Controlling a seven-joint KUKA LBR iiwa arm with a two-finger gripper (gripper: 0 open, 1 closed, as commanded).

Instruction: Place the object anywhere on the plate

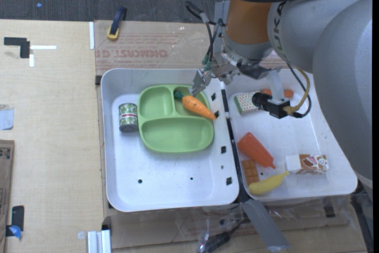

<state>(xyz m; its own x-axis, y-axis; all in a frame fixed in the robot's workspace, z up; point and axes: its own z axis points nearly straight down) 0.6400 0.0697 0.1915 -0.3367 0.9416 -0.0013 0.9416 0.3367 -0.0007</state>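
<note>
An orange carrot point(198, 107) with a green top lies tilted on the green divided plate point(172, 136) in the left bin. Its thick end rests in the plate's upper right compartment and its tip reaches over the plate's right rim. My gripper point(198, 83) hangs just above the carrot's thick end, at the plate's upper right corner, very close to it or touching it. The grey arm with its orange band comes down over the divider between the bins from the upper right.
A small tin can point(127, 117) stands left of the plate in the left bin point(172, 192). The right bin point(331, 145) holds a red-orange bottle point(256, 150), a banana point(267, 183), a small carton point(307, 163) and a green-edged packet point(243, 102).
</note>
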